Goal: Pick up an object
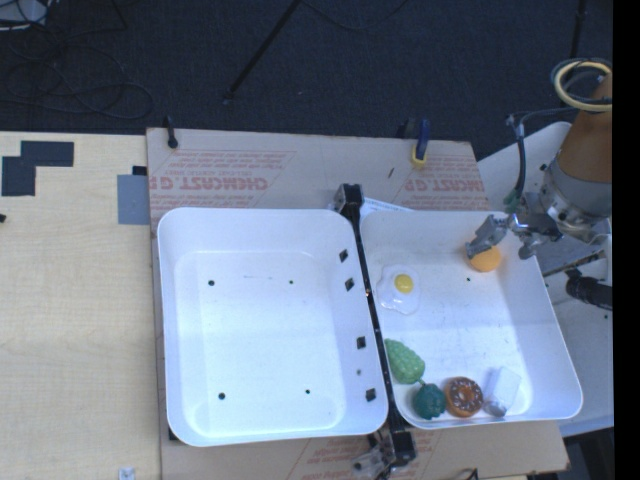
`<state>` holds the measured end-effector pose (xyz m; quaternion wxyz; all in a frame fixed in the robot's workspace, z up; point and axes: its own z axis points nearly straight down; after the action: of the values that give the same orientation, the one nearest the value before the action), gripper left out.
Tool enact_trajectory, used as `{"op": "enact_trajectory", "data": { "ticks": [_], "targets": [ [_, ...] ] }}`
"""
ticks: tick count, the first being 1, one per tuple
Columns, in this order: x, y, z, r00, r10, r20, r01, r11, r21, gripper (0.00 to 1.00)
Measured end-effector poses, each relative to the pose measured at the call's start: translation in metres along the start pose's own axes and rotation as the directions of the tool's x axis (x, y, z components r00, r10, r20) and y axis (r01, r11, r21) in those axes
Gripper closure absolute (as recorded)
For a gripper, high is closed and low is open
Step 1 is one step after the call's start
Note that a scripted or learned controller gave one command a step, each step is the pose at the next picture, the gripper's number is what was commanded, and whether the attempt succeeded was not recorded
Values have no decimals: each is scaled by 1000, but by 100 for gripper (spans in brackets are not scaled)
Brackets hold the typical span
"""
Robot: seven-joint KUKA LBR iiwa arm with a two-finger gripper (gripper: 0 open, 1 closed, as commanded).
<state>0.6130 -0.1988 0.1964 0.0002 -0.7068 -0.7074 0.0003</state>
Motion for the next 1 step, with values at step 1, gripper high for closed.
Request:
{"op": "enact_trajectory", "data": {
  "ticks": [1],
  "targets": [
    [18, 18, -198, 1000, -3, 5, 3, 1000, -19, 0]
  ]
}}
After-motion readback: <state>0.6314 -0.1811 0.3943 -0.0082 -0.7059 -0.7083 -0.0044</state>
